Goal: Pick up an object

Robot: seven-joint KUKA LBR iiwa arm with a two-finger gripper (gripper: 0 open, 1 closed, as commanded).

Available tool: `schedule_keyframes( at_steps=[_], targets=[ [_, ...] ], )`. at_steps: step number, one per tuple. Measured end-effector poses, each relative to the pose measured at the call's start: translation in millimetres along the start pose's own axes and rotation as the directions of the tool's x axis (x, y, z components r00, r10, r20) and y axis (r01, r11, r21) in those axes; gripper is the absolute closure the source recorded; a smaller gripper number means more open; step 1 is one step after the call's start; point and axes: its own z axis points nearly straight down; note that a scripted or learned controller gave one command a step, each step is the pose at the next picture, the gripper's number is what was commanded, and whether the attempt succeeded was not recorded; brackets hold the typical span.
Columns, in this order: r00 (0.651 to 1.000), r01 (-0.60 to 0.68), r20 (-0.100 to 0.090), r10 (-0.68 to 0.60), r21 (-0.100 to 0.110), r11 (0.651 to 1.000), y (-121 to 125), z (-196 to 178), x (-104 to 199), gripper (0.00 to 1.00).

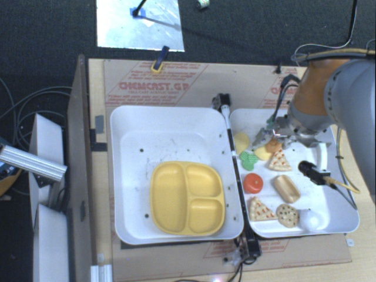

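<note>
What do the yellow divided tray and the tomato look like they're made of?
Yellow divided tray: likely moulded plastic, matte to satin, uniform colour with soft rounded compartment edges. Tomato: probably toy plastic or rubber, evenly red with a smooth, slightly glossy surface; too small to tell further.

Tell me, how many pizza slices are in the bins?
2, both in the right bin: one pizza slice just below the gripper, another near the front edge. The arm may hide more.
</note>
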Motion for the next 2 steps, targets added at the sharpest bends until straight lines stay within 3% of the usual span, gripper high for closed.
schedule_keyframes(
  at_steps=[1, 2],
  targets=[
    [1.0, -0.001, -0.001, 0.001, 0.002, 1.0, -2, -13, 0, 1.0],
    [1.0, 0.0, -0.002, 0.0, 0.012, 1.0, -67, -103, 85, 1.0]
  ],
)
